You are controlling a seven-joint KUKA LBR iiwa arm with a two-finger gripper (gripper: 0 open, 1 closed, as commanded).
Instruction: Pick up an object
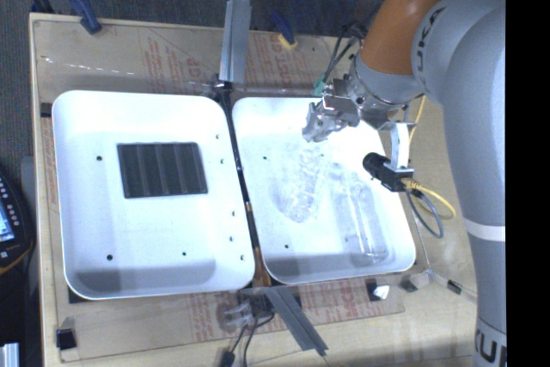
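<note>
Nearest you, along the front edge of the worktop (pixel 129 318), a metal bracket (pixel 292 322) angles out below the seam between the two bins, with cabling trailing off beneath it. Faint red printing runs across the worktop's surface, too washed out for you to read.

Moving up, the left bin (pixel 77 262) carries a dark ribbed panel (pixel 161 169) near its middle. The right bin (pixel 400 258) holds two clear plastic bottles that nearly vanish against the white: one clear bottle (pixel 301 189) lies tilted near the bin's centre, and a second clear bottle (pixel 363 223) lies just beside it toward the right wall, running lengthwise down toward the front corner. You can make out no label on either.

Above them, the gripper (pixel 320 123) hangs over the back part of the right bin, beyond the central bottle's upper end. You cannot tell whether it is parted or closed, and nothing is visibly between its tips.

The grey arm (pixel 468 56) fills the right side, with dark lettering partly visible beside the orange band (pixel 400 21) and again at the lower right edge. Farthest back, blue clamps (pixel 84 13) grip the worktop's rear edge.
</note>
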